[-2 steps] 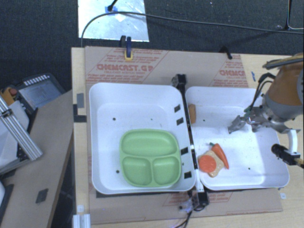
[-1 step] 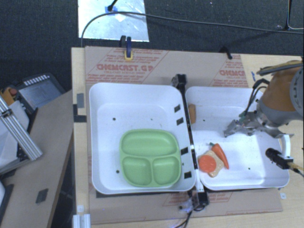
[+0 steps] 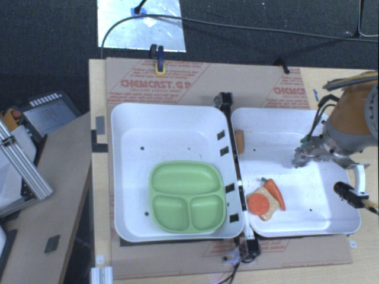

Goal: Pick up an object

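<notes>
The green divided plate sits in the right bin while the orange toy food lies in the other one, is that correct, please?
Not quite: the camera view shows the green divided plate in the left bin, while the orange toy food lies in the other one, the right bin.

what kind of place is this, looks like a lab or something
Most likely a robotics lab bench set up for grasping trials: a grey and orange robot arm reaches over two white bins, and loose cables run across the dark floor behind.
</notes>
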`<state>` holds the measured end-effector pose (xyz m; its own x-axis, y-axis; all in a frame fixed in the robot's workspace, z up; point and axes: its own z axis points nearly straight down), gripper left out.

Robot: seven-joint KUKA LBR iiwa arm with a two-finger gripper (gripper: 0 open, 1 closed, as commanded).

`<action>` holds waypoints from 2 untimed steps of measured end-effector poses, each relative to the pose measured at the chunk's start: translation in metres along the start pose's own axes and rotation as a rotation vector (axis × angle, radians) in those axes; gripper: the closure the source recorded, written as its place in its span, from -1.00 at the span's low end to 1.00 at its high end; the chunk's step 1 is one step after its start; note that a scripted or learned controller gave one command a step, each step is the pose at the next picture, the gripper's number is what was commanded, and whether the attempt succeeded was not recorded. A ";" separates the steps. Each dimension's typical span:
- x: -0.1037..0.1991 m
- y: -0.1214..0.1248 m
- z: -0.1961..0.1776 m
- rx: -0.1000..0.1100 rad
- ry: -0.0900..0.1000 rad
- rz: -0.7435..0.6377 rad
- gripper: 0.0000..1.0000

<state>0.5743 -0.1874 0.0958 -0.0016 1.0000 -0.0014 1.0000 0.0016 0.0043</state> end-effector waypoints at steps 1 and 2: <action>0.004 0.003 -0.064 -0.004 -0.001 -0.003 1.00; 0.003 -0.005 -0.120 -0.003 -0.001 -0.002 1.00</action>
<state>0.5691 -0.1846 0.2158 -0.0037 1.0000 -0.0025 1.0000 0.0037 0.0073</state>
